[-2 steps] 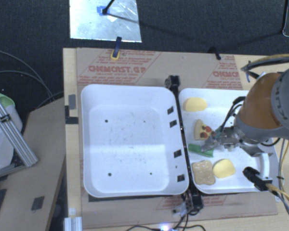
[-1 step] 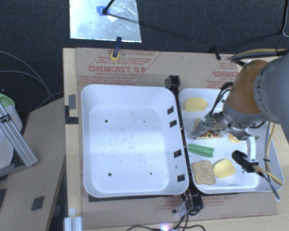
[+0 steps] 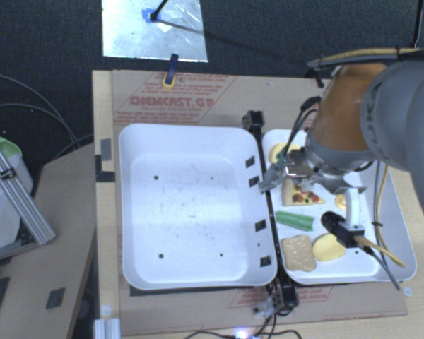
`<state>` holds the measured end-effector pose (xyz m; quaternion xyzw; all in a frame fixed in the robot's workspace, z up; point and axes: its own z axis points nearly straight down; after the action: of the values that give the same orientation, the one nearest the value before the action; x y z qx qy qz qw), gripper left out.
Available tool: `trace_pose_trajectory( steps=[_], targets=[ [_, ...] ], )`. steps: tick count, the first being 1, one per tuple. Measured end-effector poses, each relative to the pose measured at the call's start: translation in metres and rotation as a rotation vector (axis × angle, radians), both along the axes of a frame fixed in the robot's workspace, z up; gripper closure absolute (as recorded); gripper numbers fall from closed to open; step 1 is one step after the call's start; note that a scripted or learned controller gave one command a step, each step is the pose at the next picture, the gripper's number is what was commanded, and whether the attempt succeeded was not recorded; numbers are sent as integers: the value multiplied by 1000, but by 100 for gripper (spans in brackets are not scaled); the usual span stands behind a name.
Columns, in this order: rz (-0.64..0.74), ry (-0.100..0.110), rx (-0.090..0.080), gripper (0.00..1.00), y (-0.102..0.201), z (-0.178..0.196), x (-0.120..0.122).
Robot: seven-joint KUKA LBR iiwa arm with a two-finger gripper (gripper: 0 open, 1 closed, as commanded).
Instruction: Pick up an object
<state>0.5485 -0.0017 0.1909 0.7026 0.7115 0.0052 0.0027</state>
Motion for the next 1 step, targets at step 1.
trace_pose_trajectory(
  steps=[1],
  targets=[
    [-19,12,-7,0,-92,-41,9]
  ],
)
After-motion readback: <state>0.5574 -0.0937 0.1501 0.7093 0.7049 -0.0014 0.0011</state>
